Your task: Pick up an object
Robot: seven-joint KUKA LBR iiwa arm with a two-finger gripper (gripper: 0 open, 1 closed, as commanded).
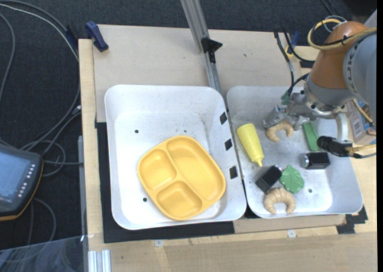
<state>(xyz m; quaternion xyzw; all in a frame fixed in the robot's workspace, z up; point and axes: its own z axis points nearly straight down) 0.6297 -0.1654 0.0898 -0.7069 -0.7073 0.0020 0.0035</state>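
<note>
Beneath the fingers (280, 122), a curved, ridged tan croissant (279, 131).

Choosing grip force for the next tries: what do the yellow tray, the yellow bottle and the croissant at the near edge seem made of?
Yellow tray: looks like moulded hard plastic, smooth with a soft sheen, three pressed compartments. Yellow bottle: probably plastic too, even colour, tapered nozzle. Croissant: likely a toy, plastic or rubbery, uniform tan with ridged segments; softness cannot be judged.

Bench (149, 49), pale wood top. Two shallow white bins side by side, touching: left bin (119, 145) mid-bench, right bin (335, 187) toward right edge. Blue clamp (96, 34) at far-left corner.
</note>
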